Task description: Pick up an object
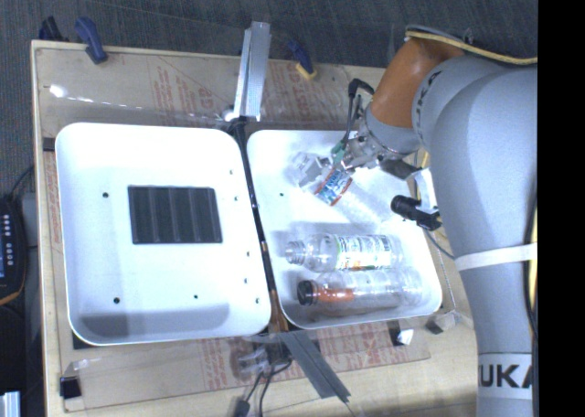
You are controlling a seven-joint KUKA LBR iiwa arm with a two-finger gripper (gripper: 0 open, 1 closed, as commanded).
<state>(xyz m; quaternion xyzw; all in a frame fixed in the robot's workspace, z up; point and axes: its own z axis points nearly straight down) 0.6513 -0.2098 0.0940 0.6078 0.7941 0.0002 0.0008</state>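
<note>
While reaching: hand hung low over small crumpled bottle, apparently to grab it.
Hand state: cannot tell.
Spare bottles: lay nearby.

End effector over crumpled bottle

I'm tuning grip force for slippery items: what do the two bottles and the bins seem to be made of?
Both bottles, the labelled one and the orange-capped one, look like clear, glossy thin plastic: the white bin shows through them, with glints. The bins, left and right, look like smooth white moulded plastic, judging by their rounded corners, though the finish is uncertain.
</note>
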